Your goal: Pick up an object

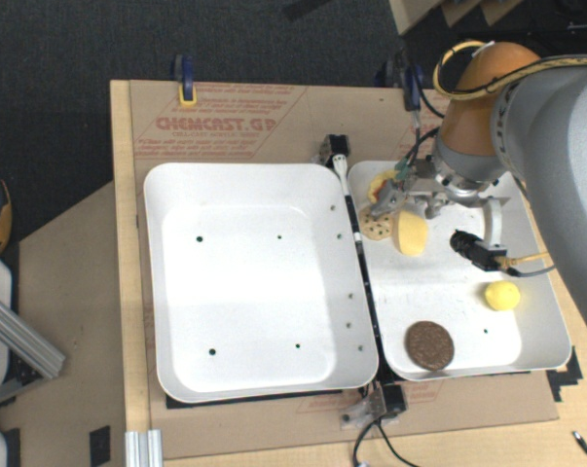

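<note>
Camera view puts the pincer [402,205] low in the right bin [468,358], toward its ten o'clock corner; whether it is spread I cannot tell. A pale yellow block [412,233] lies just beside it, a brown disc [429,344] toward six o'clock.

arm [556,134] cut off right, jaws' state unclear — hidden
</note>
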{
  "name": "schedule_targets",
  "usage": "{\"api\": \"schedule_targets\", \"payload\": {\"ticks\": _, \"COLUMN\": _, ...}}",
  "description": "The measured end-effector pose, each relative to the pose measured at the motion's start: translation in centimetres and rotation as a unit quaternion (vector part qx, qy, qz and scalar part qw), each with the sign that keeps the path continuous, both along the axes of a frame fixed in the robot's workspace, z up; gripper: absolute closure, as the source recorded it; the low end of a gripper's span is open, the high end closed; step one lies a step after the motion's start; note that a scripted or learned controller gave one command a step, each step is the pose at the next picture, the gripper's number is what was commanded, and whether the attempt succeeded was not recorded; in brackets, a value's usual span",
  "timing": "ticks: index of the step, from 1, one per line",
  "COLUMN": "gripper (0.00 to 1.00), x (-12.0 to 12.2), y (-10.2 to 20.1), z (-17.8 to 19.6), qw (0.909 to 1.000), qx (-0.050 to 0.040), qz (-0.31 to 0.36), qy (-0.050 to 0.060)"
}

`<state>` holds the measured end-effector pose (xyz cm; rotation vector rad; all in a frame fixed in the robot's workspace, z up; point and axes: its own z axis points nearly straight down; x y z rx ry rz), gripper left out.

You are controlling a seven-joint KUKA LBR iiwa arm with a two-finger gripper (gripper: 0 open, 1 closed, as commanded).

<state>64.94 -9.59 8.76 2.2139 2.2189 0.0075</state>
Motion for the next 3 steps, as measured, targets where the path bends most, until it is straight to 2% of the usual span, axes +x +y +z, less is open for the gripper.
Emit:
{"api": "schedule_targets", "payload": {"ticks": 1, "gripper": 1.0, "x": 0.0, "y": 0.1, "z": 1.3, "qw": 1.0, "qx": 0.0005, "qz": 0.0, "qy": -0.002}}
{"api": "schedule_targets", "payload": {"ticks": 2, "gripper": 1.0, "x": 0.3, "y": 10.7, "z": 10.4, "qw": 1.0, "qx": 0.0027, "qz": 0.004, "qy": -0.002}}
{"api": "schedule_targets", "payload": {"ticks": 3, "gripper": 1.0, "x": 1.8, "y": 3.8, "z": 37.2, "qw": 1.0, "qx": -0.0015, "qz": -0.002, "qy": -0.007}}
